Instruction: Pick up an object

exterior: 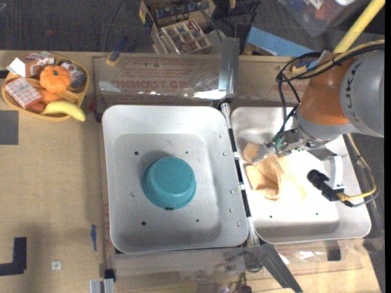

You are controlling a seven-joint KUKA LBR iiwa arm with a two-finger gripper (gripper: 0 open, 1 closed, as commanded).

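A tan, floppy cloth-like object (267, 176) lies crumpled in the left half of the right white bin (305, 224). One corner of it rises toward my gripper (273, 148), which sits at the object's upper edge and touches or nearly touches it. A second tan lump (251, 151) lies just left of the gripper, by the bin wall. The grey arm with its orange band (324, 102) reaches in from the right. A teal bowl (170, 182) rests upside down in the middle of the left white bin (122, 139).
A black cable fitting (322, 185) hangs off the arm over the right bin's right side. A basket of toy food (43, 87) with a banana stands at the far left on the bench. A clear panel (159, 78) runs behind the bins.
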